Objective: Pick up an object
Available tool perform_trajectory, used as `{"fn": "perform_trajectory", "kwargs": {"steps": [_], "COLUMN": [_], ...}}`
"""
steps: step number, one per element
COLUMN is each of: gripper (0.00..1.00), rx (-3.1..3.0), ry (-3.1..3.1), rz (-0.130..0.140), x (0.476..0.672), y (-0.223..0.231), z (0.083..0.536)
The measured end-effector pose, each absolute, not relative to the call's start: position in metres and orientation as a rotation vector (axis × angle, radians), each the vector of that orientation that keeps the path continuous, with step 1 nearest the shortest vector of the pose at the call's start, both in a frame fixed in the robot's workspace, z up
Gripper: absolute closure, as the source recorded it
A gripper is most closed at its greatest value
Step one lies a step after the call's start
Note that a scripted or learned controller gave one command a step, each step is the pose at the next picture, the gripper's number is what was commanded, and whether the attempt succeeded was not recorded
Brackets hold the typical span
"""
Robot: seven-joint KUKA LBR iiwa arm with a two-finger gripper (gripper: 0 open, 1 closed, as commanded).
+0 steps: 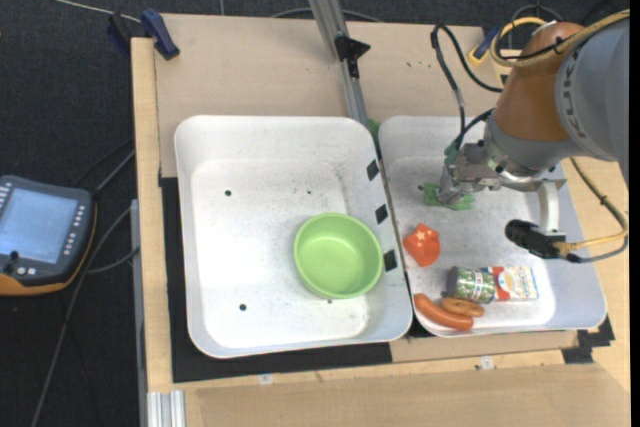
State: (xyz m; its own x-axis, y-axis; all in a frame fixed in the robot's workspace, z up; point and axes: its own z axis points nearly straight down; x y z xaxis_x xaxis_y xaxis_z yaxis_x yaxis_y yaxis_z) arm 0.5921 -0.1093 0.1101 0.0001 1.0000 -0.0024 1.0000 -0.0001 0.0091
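1. Camera view: the gripper hangs low over the far part of the right bin, directly above a small green object.
2. That object lies just beneath and touching the gripper tip, left of the arm.
3. Whether the gripper has closed on it cannot be told.
4. The red pepper lies nearer, apart.

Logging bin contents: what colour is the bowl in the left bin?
Light green; the bowl shows clearly in the camera view.
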Motion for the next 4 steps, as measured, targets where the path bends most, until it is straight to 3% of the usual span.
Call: {"fn": "perform_trajectory", "kwargs": {"steps": [1, 3, 4], "gripper": [1.0, 1.0, 1.0], "rx": [2.219, 2.218, 2.216], "ry": [2.219, 2.219, 2.227], "rz": [0.004, 0.005, 0.003], "x": [0.584, 0.596, 0.585], "y": [-0.114, -0.117, -0.06], "z": [0.16, 0.265, 0.266]}}
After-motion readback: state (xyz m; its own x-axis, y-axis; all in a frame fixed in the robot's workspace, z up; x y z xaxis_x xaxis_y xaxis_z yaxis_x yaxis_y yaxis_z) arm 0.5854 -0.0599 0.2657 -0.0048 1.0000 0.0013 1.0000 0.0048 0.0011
